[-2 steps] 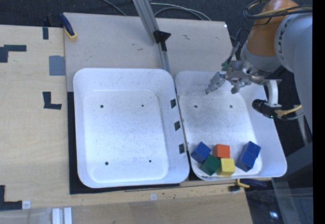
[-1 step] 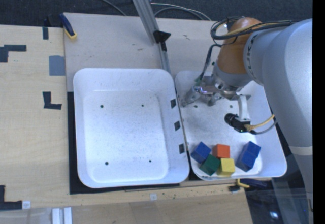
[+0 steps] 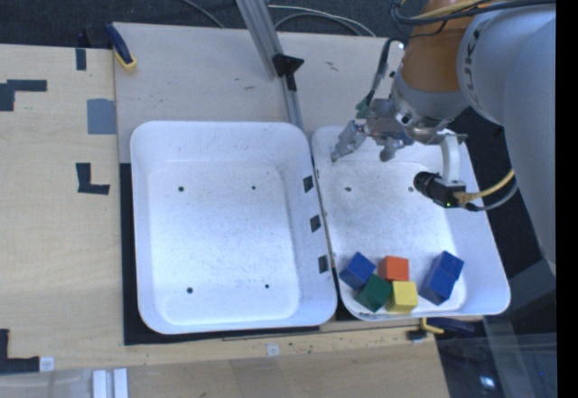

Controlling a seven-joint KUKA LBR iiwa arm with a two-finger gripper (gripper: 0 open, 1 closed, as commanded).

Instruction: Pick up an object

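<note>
Five small blocks sat clustered at the near end of the right bin (image 3: pixel 470 234): a blue block (image 3: pixel 358 268), an orange block (image 3: pixel 394 268), a green block (image 3: pixel 373 294), a yellow block (image 3: pixel 404 296), and a larger blue block (image 3: pixel 442 277) just to their right. The first four were touching or nearly touching one another; the larger blue one stood just beside them. Any of these could serve as the object to pick up, and none had been lifted.

The gripper (image 3: pixel 366 142) hung over the far end of the same bin, well apart from the blocks. Its two jaws were spread apart and pointed downward, with nothing between them. Above it rose the grey arm with its orange band (image 3: pixel 442 26), reaching in from the right.

The left bin (image 3: pixel 144 207) lay alongside, touching the right bin along their shared edge. Both rested on a pale wooden table (image 3: pixel 54 225), which also carried a slanted metal rail (image 3: pixel 253 13) at the far side.

Judged from this, the task was at its start: the approach, the closing of the jaws on a block, and the lift all remained to be done
</note>
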